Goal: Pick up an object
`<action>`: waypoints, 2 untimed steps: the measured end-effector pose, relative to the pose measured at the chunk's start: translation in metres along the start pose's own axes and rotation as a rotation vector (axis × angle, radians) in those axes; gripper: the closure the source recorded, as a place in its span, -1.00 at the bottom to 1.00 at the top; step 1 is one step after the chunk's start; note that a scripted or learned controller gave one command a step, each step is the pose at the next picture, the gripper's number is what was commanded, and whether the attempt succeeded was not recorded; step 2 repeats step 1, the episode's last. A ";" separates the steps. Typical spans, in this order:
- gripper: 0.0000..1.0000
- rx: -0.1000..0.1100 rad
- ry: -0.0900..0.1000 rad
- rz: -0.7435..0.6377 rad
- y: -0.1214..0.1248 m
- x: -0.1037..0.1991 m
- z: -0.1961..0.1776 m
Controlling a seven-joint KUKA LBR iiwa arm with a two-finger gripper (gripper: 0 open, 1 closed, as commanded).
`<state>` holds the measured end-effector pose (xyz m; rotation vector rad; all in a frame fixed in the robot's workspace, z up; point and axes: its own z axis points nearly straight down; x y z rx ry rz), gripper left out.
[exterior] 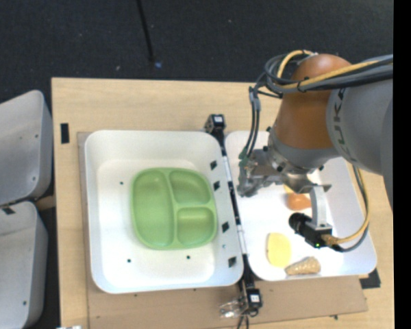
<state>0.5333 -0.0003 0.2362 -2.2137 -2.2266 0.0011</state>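
Cone, yellow piece in right bin

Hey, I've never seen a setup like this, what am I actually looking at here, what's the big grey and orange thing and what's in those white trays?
It is a robot arm, seen by one camera fixed above a wooden bench. The arm reaches in from the right over two shallow white bins. The left bin holds a green divided plate. The right bin holds a yellow piece, a tan cone-shaped piece and an orange piece partly hidden by the arm. The gripper sits low near the bins' shared edge; nothing can be seen held in it.
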 end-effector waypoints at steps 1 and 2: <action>1.00 -0.003 0.001 -0.002 0.019 0.049 -0.002; 1.00 -0.003 0.001 -0.002 0.019 0.049 -0.002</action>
